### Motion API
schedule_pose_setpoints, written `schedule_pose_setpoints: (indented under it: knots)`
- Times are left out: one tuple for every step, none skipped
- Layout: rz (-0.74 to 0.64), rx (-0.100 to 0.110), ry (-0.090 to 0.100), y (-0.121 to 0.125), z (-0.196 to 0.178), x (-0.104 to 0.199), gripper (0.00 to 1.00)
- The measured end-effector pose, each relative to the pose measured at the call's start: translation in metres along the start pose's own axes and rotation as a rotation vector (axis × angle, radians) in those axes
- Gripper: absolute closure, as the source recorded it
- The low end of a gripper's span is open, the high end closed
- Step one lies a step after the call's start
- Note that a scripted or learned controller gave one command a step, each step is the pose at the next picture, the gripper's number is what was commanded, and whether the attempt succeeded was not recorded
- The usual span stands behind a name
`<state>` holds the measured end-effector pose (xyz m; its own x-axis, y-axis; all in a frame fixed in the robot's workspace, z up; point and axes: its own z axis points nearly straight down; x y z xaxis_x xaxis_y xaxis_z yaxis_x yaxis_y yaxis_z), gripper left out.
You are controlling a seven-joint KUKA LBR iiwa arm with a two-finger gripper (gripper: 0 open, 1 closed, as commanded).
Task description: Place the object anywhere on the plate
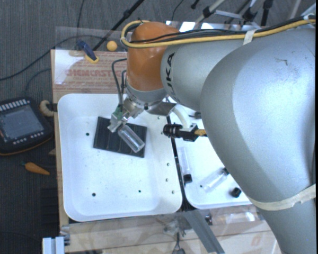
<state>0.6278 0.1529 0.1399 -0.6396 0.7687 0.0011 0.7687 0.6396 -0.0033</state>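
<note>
A flat black square plate (108, 136) lies in the upper middle of the left white bin (116, 189). A clear plastic cylinder (132, 139) rests on its side across the plate's right half. My gripper (116, 123) hangs over the plate's top edge, just up and left of the cylinder's near end, below the orange wrist band (146, 57). Whether it touches the cylinder is unclear from this angle.
The right bin (212, 200) holds a clear tube (214, 180), a small black piece (235, 192) and a thin clear item (183, 163) near the divider. The grey arm covers most of the right side. A teach pendant (16, 126) lies off the bench at left.
</note>
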Motion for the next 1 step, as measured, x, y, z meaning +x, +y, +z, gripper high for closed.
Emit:
schedule_pose_setpoints:
  knots:
    - [0.0,-0.001,0.0,0.0003,-0.0003,-0.0001,0.0]
